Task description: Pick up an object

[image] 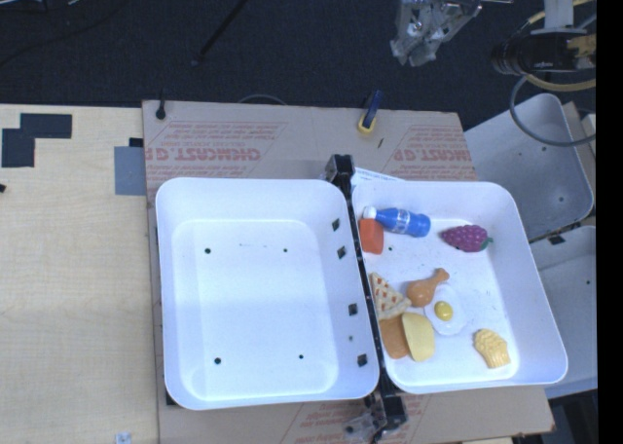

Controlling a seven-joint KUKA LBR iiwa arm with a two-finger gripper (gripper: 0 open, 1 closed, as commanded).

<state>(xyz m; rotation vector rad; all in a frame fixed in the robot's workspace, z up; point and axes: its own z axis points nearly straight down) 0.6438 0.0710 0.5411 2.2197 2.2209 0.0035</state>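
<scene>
Camera view: two white bins side by side on the tabletop.
Left bin [185, 228] bare white. In the right bin [521, 238], from its left wall: orange block [371, 236], blue bottle [401, 222], waffle [385, 296], yellow slice [419, 336], drumstick [428, 286], fried egg [446, 314], purple grapes [465, 237], corn piece [493, 348]. Gripper [421, 38] high beyond the far edge, touching nothing; fingers' state impossible to tell.
</scene>
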